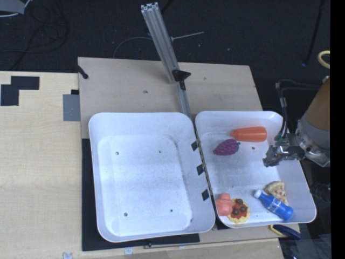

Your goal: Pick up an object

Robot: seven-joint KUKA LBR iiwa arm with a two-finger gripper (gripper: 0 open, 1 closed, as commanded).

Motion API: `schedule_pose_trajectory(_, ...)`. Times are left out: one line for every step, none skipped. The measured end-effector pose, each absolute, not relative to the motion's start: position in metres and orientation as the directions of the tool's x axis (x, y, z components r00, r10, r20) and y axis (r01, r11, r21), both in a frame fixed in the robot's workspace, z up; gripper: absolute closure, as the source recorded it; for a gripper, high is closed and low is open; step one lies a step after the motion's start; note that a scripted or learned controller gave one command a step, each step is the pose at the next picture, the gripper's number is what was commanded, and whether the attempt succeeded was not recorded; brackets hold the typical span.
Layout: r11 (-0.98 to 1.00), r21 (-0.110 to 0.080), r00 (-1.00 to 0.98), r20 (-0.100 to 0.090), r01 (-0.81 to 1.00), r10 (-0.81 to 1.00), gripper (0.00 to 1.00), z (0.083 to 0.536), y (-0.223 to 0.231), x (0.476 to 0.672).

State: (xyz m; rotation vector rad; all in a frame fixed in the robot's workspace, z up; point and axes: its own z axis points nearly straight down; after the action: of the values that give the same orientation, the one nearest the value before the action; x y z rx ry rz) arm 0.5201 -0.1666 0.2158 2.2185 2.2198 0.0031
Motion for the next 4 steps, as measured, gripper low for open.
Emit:
schedule_pose_trajectory(0.000,0.001,0.000,0.000,1.000,1.000,1.00,0.240,-0.167,0.520)
schedule_pose_trajectory(0.003,0.000,-0.003,0.000,1.000,1.000,1.00,0.244,-0.120,0.540)
schedule_pose_trajectory(0.004,0.000,-0.004,0.000,1.000,1.000,1.00,0.248,-0.064,0.557)
schedule_pose_trajectory(0.003,-0.002,-0.003,0.001,1.000,1.000,1.00,0.234,-0.013,0.564)
